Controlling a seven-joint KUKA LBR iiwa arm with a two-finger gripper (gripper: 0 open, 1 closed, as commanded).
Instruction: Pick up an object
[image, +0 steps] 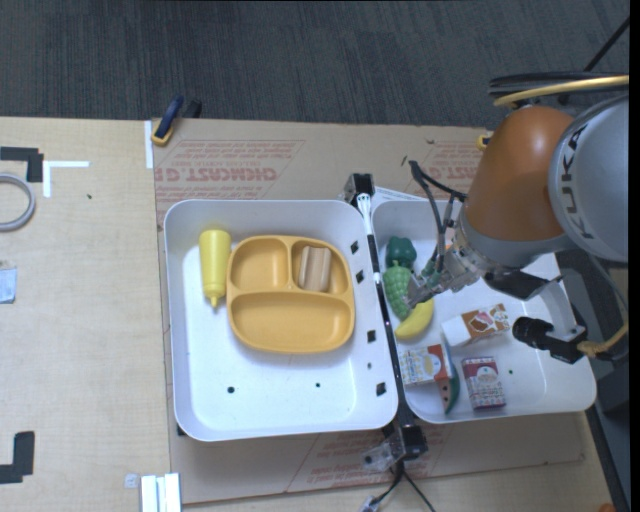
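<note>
Grey two-finger gripper hangs low over the right shallow white bin, can't tell its state; nearest pick is the yellow plastic banana beside the green corn cob, so I'd centre first.

The arm reads "KUKA"; the cardboard sheet's mirrored print is unreadable.
</note>
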